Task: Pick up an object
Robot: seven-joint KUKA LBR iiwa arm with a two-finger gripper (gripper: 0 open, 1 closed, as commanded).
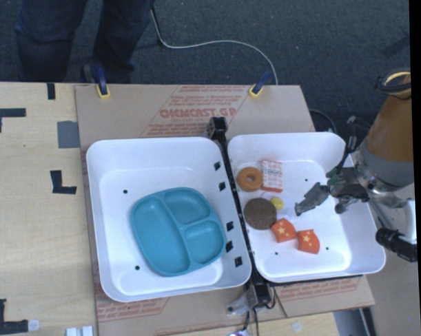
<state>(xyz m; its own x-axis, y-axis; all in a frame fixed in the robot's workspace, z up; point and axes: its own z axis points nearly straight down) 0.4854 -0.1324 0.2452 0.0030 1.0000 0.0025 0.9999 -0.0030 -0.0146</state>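
Note:
The right bin (338, 263) holds several small items: a brown ring donut (250, 178), a white and red packet (272, 174), a dark brown round cookie (260, 213), a small yellow piece (277, 203) and two red-orange pieces (284, 230) (308, 241). My gripper (326, 202) hangs over the right half of this bin, to the right of the cookie and above the red-orange pieces. Its two dark fingers stand apart, open, with nothing between them.
The left bin (107, 167) holds a teal divided plate (177, 230). A black divider strip (229, 191) runs between the bins. The grey arm with its orange band (395, 133) comes in over the right bin's right rim. A cable (213, 43) lies behind the bench.

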